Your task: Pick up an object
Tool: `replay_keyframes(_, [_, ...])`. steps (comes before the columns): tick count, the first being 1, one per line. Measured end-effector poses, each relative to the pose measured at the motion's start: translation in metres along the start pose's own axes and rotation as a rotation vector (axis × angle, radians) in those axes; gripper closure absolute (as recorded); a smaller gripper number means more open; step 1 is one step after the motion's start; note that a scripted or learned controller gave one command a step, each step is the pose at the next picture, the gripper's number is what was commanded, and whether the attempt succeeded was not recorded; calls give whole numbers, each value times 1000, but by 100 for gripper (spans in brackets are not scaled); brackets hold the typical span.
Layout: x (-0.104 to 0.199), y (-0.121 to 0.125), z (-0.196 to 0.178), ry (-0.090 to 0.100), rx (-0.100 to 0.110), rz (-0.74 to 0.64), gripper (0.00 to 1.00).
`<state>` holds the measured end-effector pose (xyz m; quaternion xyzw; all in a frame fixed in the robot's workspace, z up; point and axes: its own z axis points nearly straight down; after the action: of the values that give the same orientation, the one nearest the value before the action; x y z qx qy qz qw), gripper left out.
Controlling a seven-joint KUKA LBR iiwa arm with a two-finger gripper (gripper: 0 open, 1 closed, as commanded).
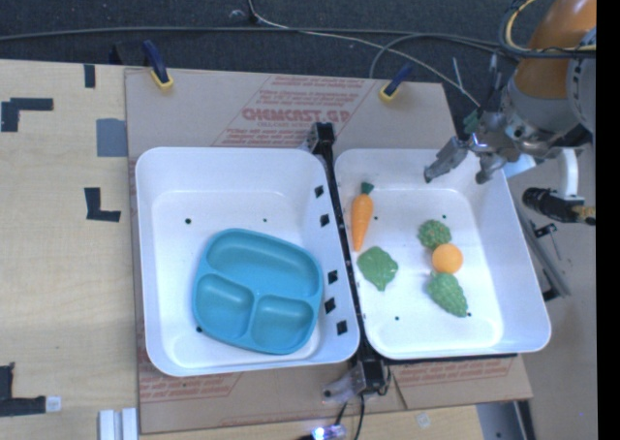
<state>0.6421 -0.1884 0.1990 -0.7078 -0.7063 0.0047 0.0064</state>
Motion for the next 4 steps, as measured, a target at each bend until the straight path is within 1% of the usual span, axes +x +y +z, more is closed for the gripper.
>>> replay_keyframes(1, [1,3,-10,-3,-14,-3,0])
replay_keyframes(2, [0,-1,34,-4,-11,-3,0])
replay_keyframes(3, [1,1,78,-4,-11,-4,0])
replay_keyframes(4, [1,2,116,-6,-15,-5,0])
